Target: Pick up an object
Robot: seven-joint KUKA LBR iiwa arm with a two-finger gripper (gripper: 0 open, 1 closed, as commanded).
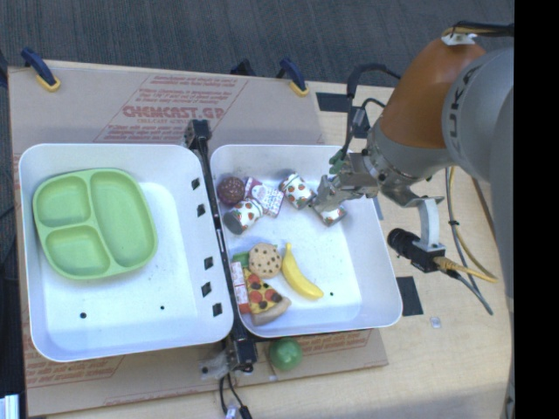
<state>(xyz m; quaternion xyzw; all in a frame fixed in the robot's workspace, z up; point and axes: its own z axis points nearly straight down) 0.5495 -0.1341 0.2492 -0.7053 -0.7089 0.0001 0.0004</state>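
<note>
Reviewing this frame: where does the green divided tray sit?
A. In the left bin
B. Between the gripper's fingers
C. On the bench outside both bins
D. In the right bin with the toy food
A: the green divided tray lies flat in the left bin, while the banana, cookie and pizza slice lie in the right bin.

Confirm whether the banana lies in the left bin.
No, the banana lies in the right bin, beside the cookie.
</note>
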